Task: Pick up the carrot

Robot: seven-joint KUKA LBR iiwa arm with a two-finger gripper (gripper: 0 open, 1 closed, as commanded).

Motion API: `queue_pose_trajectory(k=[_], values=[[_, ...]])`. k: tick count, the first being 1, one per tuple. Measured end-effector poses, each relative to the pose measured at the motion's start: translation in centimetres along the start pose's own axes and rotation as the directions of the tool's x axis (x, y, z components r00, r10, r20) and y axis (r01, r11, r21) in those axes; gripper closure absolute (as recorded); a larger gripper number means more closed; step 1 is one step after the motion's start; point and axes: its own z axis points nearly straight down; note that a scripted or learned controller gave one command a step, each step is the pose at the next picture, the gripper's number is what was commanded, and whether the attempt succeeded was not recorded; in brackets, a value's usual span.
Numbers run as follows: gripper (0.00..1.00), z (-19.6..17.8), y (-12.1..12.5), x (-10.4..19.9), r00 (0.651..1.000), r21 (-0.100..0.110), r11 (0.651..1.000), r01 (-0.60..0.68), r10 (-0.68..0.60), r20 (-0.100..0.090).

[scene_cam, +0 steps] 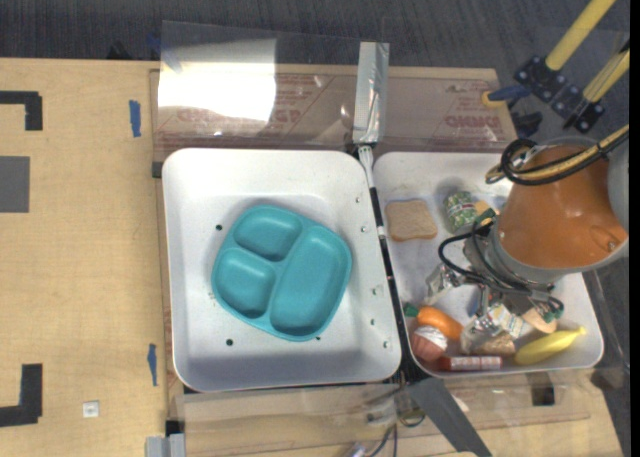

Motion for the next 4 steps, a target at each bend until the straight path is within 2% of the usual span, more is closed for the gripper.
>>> queue_pose_trajectory(k=[1,2,3,4], values=[[0.0,0.8,-0.3,-0.2,0.995,0.001,0.995,0.103,-0.103,0.001],[0.0,0.8,-0.8,0.5,0.948,0.006,0.948,0.317,-0.317,0.008],[0.0,0.8,-0.8,0.1,0.738,0.011,0.738,0.675,-0.675,0.007],[0.0,0.8,-0.4,1.3,0.401,0.004,0.401,0.916,-0.916,0.005]])
